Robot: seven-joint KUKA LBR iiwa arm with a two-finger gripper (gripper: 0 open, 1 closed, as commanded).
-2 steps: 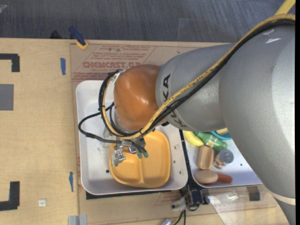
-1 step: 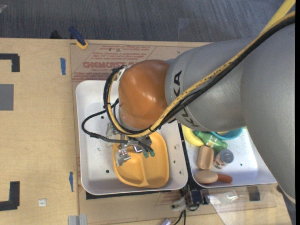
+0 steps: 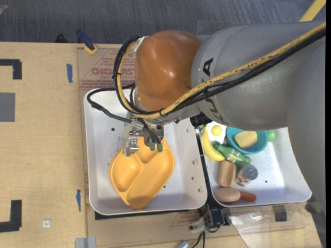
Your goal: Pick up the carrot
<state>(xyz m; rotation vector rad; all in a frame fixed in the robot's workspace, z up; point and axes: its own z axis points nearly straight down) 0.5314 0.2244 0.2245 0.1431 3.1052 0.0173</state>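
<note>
Misgrasp was judged likely: the gripper (image 3: 144, 140), its state not discernible, was seen at frame centre over the yellow dish (image 3: 142, 177). The carrot (image 3: 156, 146) was only guessed from a green tip just beside it, so the dish might be caught instead.

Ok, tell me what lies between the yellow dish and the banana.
Camera view: from the yellow dish to the banana, just bare left bin floor and the bins' meeting rims.

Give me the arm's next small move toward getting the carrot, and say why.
Probably a short straight lift. The gripper sits low over the yellow dish in the left bin, with a small green piece at its tip, perhaps the carrot's top. Rising would show whether anything comes up with it.
</note>
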